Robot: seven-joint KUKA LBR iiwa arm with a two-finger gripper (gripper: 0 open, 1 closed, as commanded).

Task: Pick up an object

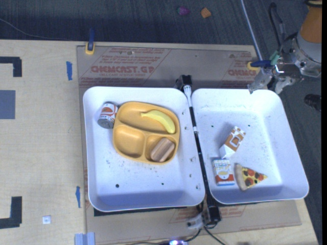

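Left of the black centre divider [190, 117], a yellow sectioned plastic plate [144, 131] held a banana. Right of it lay a small juice carton [233, 141], a second carton and a pizza slice toy [249, 177]. Farther right, beyond the bin's far corner, the hand [265, 80] hovered, grip state unclear; it ought to descend squarely onto the isolated carton.

My arm [312, 29] runs off the frame at three o'clock, so just its orange band and wrist are in view. My pincer [265, 80] is a blurred shape at the two o'clock corner of the right bin [291, 137]. The print on the two small cartons [228, 154] is too small to read. The can [107, 115] is partly tucked behind the nine o'clock rim of the yellow tray [134, 137].
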